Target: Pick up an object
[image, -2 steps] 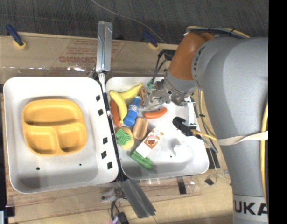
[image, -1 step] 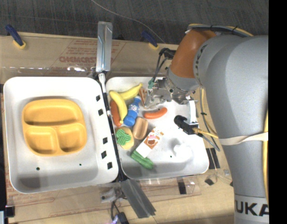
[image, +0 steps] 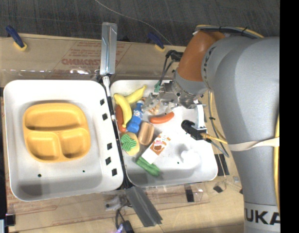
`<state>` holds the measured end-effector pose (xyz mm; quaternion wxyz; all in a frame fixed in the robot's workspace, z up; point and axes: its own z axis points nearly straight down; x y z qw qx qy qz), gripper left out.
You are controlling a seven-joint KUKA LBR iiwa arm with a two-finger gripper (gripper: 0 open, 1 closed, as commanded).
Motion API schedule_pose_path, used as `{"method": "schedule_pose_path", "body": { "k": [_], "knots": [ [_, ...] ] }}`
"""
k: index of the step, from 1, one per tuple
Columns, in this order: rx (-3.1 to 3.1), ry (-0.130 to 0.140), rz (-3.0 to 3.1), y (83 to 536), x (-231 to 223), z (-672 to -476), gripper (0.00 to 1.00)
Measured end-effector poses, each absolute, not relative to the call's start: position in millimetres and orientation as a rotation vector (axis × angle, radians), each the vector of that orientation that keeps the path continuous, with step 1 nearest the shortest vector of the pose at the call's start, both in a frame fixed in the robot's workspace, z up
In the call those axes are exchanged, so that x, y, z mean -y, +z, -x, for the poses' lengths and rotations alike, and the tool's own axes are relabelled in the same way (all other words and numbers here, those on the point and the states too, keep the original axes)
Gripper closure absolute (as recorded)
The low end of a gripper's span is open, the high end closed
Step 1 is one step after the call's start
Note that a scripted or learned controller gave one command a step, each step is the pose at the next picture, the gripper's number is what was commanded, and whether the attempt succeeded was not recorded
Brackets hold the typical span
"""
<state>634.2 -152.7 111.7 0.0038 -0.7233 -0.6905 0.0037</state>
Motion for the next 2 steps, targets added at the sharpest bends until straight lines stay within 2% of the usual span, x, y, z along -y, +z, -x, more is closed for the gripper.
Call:
{"method": "schedule_pose_path", "body": {
  "k": [1, 2],
  "knots": [
    [1.997, 0.009, 2.419, 91, 115, -655.4, 0.0],
    [2.004, 0.007, 2.413, 102, 114, -656.4, 1.0]
  ]
}}
